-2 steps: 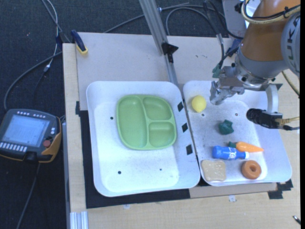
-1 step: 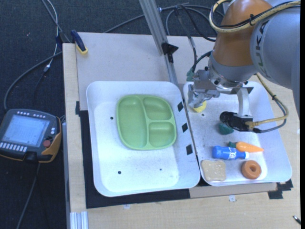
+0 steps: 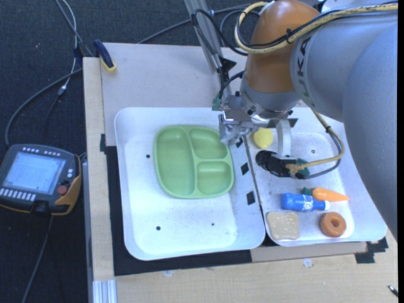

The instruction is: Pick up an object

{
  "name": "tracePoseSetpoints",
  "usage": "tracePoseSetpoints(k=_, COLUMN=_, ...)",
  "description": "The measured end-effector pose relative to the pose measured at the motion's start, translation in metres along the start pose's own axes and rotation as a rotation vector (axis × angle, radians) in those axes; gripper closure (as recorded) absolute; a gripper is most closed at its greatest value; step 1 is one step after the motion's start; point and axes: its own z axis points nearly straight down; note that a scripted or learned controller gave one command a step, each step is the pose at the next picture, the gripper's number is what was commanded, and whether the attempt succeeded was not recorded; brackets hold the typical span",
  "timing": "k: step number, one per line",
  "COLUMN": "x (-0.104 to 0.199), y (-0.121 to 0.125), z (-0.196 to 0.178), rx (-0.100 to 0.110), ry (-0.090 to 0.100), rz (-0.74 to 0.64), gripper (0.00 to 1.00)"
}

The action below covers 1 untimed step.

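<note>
My gripper (image 3: pixel 230 133) hangs over the wall between the two bins, at the upper right corner of a green divided plate (image 3: pixel 192 161) that lies in the left bin (image 3: pixel 136 226). Nothing shows between its fingertips. Just right of it, in the right bin (image 3: pixel 365 197), a yellow ball (image 3: pixel 262 137) is partly covered by the wrist. Nearer the front of that bin lie a blue bottle (image 3: pixel 297 201), an orange carrot (image 3: pixel 330 195), a brown donut (image 3: pixel 332 223) and a slice of toast (image 3: pixel 282 225).
The big grey arm with its orange band (image 3: pixel 278 43) covers the back right of the bench. A blue and yellow clamp (image 3: pixel 105 56) sits at the bench's back left corner. A teach pendant (image 3: pixel 38 178) and cables lie on the floor at left.
</note>
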Motion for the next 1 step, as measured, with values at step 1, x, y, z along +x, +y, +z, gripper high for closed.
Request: tracePoseSetpoints(k=1, x=0.0144, y=0.0117, z=0.005, rx=-0.005, ry=-0.002, rz=0.004, gripper=1.0)
